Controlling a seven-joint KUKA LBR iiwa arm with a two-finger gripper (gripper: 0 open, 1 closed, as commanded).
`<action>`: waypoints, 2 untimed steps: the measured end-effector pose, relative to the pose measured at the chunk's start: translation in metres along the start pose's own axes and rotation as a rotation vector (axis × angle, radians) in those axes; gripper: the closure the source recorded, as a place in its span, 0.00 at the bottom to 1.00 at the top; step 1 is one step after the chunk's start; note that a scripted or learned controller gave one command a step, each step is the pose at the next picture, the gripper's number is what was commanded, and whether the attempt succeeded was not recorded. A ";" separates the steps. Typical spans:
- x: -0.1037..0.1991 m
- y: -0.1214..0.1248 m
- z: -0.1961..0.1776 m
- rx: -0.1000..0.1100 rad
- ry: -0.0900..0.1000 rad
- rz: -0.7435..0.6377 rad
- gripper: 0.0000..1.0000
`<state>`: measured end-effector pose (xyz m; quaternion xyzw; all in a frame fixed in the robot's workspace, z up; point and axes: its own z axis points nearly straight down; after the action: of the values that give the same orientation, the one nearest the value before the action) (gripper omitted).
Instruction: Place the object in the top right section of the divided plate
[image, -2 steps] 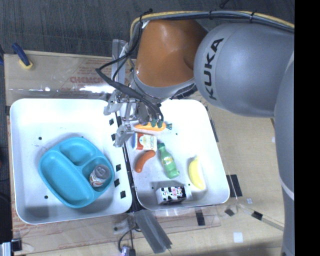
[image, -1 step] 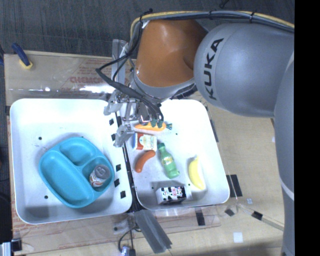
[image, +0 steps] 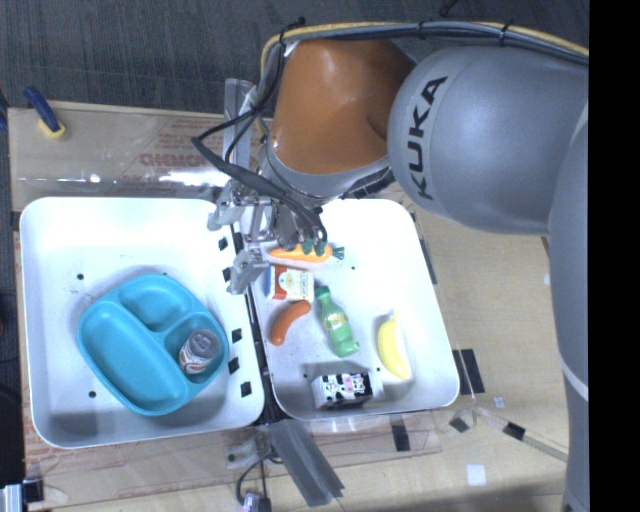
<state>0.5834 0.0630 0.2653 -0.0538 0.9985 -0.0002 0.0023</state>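
The gripper (image: 262, 258) hangs low over the seam between the two bins, at the right bin's (image: 425, 300) eleven o'clock corner, touching or just above a toy carrot (image: 300, 256). Whether its jaws are spread or pressed together cannot be told; the wrist hides them, and nothing is plainly pinched between them. The carrot looks to be the object in hand, so the step is probably the pick.

To do it well, the gripper should straddle the carrot across its narrow width and close before lifting, keeping clear of the packet (image: 292, 285) just beside it at six o'clock.

The blue divided plate (image: 120, 345) lies in the left bin (image: 50, 300); its section at four o'clock already holds one can (image: 201, 349).

Counted in the right bin: one carrot, one packet, one sausage (image: 289, 321), one green bottle (image: 336, 323), one banana (image: 393, 348), one black-and-white carton (image: 345, 388).
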 end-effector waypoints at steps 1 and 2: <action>0.049 0.022 -0.015 0.000 0.003 -0.069 0.00; 0.049 0.022 -0.015 0.000 0.003 -0.069 0.00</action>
<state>0.5322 0.0791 0.2800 -0.0880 0.9961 -0.0003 0.0006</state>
